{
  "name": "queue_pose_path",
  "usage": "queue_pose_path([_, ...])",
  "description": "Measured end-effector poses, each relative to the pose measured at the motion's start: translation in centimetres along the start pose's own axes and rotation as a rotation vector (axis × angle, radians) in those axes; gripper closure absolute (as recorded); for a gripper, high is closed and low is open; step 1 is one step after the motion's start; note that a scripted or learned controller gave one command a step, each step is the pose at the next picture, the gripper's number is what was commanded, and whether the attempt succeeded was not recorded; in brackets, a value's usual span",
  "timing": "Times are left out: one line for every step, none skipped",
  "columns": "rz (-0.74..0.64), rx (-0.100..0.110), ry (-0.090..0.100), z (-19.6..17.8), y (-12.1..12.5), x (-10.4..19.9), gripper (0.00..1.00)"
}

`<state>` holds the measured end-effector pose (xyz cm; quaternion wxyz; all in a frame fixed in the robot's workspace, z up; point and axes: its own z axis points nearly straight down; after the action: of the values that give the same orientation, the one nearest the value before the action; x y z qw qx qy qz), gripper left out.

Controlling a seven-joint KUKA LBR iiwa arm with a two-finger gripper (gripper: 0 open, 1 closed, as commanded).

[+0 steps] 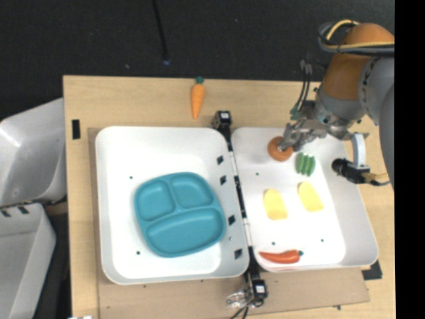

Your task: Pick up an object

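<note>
while the arm [345, 78] reaches in from the right, the end effector [291, 140] sits low over the far left corner of the right bin [352, 244], slanting down toward the left. its tip is right at a round orange toy [279, 151], which lies on the bin floor near the far wall. tip and toy look to be touching, but this angle does not show whether the toy is gripped. cannot tell whether the end effector is apart or together: the tip is small and blurred against the toy.

other items, right bin:
- green vegetable toy [305, 164], just beside the orange one on its right and a little nearer the camera, apart from it.
- two yellow blocks, left one [275, 204] and right one [310, 197], side by side near the middle of the bin, not touching.
- red chili pepper [280, 256], lying along the near wall, green stem end to the right.

left bin [113, 244]: blue divided plate [178, 212], three compartments, lying flat and a little turned, in the near half of the bin.

tabletop [80, 98]: toy carrot [197, 98] lies outside the bins, just beyond the far wall of the left bin, green top pointing away from the camera.
</note>
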<state>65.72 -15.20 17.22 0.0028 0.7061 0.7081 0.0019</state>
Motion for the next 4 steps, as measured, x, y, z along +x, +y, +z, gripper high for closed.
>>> queue_pose_path([0.004, 0.002, 0.0, -4.8, -0.6, -0.5, 1.0])
queue_pose_path([0.002, 0.004, 0.001, -6.3, -0.5, -0.7, 1.0])
queue_pose_path([-0.003, 0.005, 0.002, -7.5, -0.9, 4.2, 1.0])
queue_pose_path([-0.003, 0.008, 0.002, -6.4, -2.1, 9.5, 1.0])
